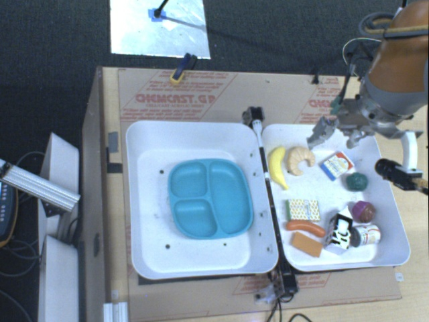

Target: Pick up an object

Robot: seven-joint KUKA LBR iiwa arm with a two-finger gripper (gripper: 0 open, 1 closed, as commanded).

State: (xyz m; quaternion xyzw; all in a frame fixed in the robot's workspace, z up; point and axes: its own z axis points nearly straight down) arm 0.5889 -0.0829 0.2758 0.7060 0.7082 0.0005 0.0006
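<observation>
Gripper [337, 133] hovers open and empty at two o'clock of the croissant [299, 158], so you can descend on it.

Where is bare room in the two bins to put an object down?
Left bin: bare white floor rings the blue divided plate, widest along its left wall. Right bin: crowded, food from the banana to the can; a bare strip lies under the gripper.

1. Two white bins: the left bin [144, 200] and the right bin [395, 237].
2. One blue divided plate [209, 198], frame centre.
3. One banana [277, 167], one croissant [299, 158].
4. One sausage [305, 227], one purple ball [363, 210], one green ball [356, 180].
5. Two small cartons [336, 164], [303, 210].
</observation>
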